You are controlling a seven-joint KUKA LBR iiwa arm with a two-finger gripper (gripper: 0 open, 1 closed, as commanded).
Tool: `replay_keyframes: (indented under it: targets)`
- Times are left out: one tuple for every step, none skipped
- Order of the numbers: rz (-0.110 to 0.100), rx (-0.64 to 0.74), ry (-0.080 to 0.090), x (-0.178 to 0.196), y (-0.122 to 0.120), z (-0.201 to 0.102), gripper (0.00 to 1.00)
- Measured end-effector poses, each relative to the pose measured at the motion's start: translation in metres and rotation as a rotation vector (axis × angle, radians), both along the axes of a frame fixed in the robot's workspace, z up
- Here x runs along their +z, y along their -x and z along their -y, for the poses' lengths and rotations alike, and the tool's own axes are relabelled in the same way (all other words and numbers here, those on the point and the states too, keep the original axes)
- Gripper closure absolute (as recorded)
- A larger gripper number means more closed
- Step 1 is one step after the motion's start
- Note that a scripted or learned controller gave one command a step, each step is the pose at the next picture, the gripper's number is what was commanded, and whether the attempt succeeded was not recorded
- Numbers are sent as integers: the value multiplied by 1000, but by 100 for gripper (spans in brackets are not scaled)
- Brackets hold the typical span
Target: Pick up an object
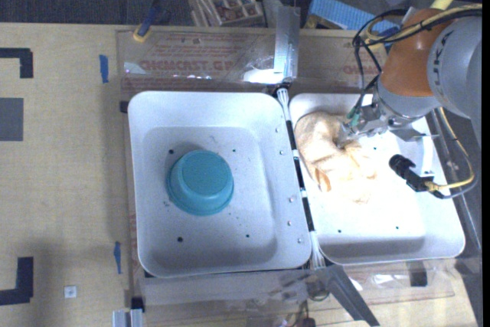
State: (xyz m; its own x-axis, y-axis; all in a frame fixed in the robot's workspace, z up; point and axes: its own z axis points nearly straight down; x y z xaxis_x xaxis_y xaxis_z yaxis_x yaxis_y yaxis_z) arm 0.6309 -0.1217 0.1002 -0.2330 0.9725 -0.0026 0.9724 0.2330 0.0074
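A pale wooden counter [61, 188] carries two shallow white bins side by side, with clutter on the dark floor beyond it: a small crate of boxed goods, a blue block, cables.

The left bin [145, 126] holds a blue bowl [200, 181] turned upside down near its middle. The right bin [440, 241] holds a pale, tan-and-cream soft object [325, 149], perhaps a plush toy or a crumpled cloth, lying against the bin's left wall in its upper half; glare washes out its edges.

The arm [429, 65] reaches in from the right, and the gripper [354, 126] sits low over the upper right edge of the soft object. Whether it is open or closed cannot be told from this angle, and nothing can be seen between its tips.

To do this step well, I would judge that the gripper should come straight down onto a bunched, raised part of the soft object, not its thin edge, and close fully before lifting. A soft thing may slip or only partly catch, so a slow lift would show whether it comes up.

A clear sheet [191, 61] lies behind the bins with reddish printing on it, too faint to read. No other writing is legible.
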Motion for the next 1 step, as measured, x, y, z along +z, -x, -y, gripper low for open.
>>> replay_keyframes:
  targets:
    - [-9,-135,0,113,-26,-38,100]
